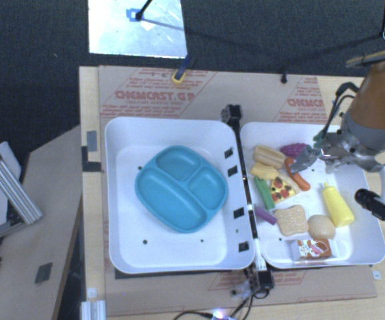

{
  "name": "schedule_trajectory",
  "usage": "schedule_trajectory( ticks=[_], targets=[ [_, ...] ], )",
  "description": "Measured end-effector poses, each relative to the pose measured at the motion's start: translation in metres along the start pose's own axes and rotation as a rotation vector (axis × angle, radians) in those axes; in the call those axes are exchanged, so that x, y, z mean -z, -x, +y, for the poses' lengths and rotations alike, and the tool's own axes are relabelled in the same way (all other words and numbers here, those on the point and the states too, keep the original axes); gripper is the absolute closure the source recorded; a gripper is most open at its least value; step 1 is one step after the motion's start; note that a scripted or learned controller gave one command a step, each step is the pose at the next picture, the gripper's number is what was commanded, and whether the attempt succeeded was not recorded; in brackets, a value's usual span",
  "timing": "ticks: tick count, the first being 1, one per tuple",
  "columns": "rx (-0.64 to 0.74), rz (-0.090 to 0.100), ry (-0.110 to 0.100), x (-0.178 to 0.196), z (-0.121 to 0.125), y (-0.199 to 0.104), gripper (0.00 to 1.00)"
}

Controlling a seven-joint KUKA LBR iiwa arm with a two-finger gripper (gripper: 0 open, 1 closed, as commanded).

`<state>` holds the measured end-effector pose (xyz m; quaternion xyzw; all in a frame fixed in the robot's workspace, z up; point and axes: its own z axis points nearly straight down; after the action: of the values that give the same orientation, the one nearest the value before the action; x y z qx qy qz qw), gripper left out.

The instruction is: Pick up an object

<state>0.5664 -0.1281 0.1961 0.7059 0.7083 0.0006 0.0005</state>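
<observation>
The left bin [122, 199] holds a blue sectioned plate [181, 188]. In the right bin [377, 242] lies toy food, a purple piece [293, 149] and an orange carrot [299, 179] among it. Just over these hangs the gripper [307, 159]; whether its fingers are spread or pinching cannot be told.

A: What's showing in the left white bin [122, 245]?
B: A blue divided plate [181, 189] is sitting there.
A: And the right bin's [372, 245] front edge?
B: A yellow bottle [337, 205] and tan bread slice [291, 220] are lying near it.
</observation>
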Motion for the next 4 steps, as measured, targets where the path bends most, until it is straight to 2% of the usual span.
schedule_trajectory(
  ticks=[2, 3, 4],
  targets=[
    [-0.003, 0.001, 0.002, -0.109, -0.002, 0.002, 0.0],
    [-0.001, -0.001, 0.012, -0.095, 0.001, 0.002, 1.0],
    [0.0, -0.002, 0.005, -0.04, 0.009, 0.011, 1.0]
  ],
)
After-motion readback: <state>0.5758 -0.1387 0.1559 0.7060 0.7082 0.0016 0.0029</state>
